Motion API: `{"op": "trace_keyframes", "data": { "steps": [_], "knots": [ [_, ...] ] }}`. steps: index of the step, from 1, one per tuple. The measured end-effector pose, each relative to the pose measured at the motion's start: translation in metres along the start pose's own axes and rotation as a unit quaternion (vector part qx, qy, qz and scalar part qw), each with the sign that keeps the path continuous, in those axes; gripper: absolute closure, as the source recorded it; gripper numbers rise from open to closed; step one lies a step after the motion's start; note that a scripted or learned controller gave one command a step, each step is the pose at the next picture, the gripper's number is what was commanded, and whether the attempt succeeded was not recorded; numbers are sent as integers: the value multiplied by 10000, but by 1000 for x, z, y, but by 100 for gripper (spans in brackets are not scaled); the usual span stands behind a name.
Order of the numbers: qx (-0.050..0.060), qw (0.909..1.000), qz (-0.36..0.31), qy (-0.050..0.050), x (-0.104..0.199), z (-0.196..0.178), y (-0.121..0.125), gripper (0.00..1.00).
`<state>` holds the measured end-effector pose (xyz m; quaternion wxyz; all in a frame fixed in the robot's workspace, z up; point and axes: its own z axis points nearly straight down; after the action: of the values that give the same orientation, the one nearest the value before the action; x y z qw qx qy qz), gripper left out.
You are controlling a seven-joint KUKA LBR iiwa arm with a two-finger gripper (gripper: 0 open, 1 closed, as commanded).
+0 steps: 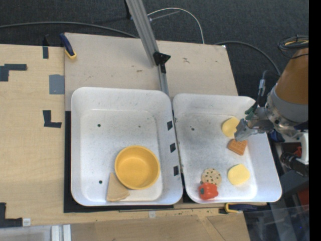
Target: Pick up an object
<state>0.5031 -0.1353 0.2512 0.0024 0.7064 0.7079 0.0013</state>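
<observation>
The gripper hung low in the right bin, between a yellow piece and an orange wedge, both just beside it. Whether the fingers were open or closed could not be told. Crowded so, it risked nudging either aside or closing on nothing.

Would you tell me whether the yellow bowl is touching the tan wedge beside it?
Touching: the camera view shows the yellow bowl overlapping the tan wedge's upper edge.
</observation>
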Motion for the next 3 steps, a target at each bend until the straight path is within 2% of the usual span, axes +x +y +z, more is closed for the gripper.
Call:
{"op": "trace_keyframes", "data": {
  "steps": [2, 3],
  "knots": [
    [40, 10000, 0, 5, 92, 22, 38, 100],
    [27, 10000, -25, 15, 146, 18, 61, 100]
  ]
}}
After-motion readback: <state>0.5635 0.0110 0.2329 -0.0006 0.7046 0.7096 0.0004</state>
